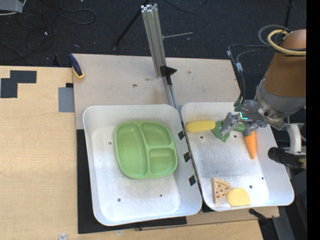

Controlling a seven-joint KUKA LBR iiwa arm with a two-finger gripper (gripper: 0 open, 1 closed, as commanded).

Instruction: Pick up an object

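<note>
Tool (227, 127) low in the right bin (280, 196).
Whether it grips anything cannot be told; corn (200, 126) lies just beside it, carrot (251, 144) near, pizza slice (220, 190) and lemon (238, 197) well apart.

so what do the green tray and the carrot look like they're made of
Green tray: probably moulded plastic, one even pale green with a dull sheen and smooth rounded compartment walls.
Carrot: looks like a toy, likely plastic or rubber, flat uniform orange with no natural texture. The view is too coarse to tell which.
</note>
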